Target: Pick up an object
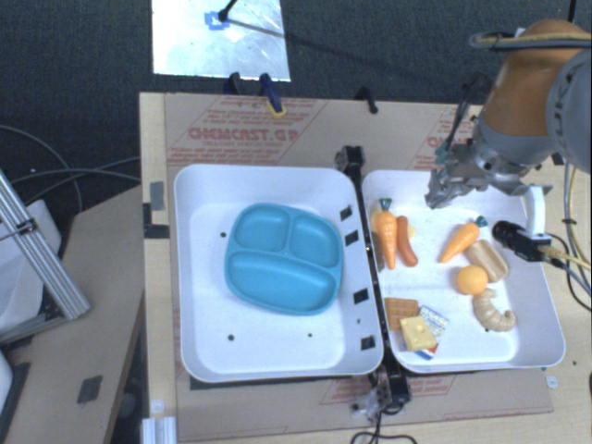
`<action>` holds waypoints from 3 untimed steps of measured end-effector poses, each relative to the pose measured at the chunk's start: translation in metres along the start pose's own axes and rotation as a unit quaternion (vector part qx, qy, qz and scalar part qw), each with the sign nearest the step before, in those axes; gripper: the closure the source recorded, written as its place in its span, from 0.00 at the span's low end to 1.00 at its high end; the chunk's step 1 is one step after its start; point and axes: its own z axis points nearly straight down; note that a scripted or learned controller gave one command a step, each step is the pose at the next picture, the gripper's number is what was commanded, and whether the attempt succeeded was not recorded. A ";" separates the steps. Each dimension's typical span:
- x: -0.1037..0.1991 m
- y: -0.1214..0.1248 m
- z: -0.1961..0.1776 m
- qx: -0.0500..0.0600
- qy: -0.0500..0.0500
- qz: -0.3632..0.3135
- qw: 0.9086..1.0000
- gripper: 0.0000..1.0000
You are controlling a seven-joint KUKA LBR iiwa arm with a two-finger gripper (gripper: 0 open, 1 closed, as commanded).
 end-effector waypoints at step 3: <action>0.055 -0.039 -0.011 -0.002 0.000 0.003 1.000 1.00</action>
